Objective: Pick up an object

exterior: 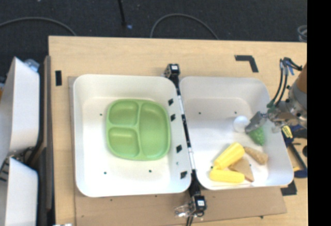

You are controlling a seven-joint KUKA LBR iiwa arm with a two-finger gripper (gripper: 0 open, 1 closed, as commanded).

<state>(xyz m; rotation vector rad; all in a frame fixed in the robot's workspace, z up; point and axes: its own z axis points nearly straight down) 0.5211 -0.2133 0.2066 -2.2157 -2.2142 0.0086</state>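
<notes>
- A green plastic divided plate (138,129) is seen lying flat in the left white bin (83,168); it is judged light and stiff, but wide and low, so only its rim could be pinched.
- In the right white bin (217,90), two yellow corn-cob-shaped toys (228,162) lie near the front wall, one angled above the other; they are judged light, rigid and somewhat slick, best taken across the narrow middle.
- Just beside them, tan wedge-shaped pieces (252,162) are seen, touching or overlapping the yellow ones.
- A small white round object (241,123) rests nearer the bin's middle; it may roll.
- A small green object (258,136) lies just beside the hand (255,124), at the bin's right side.
- Whether the hand is spread or clenched cannot be told, and nothing is seen held by it.
</notes>
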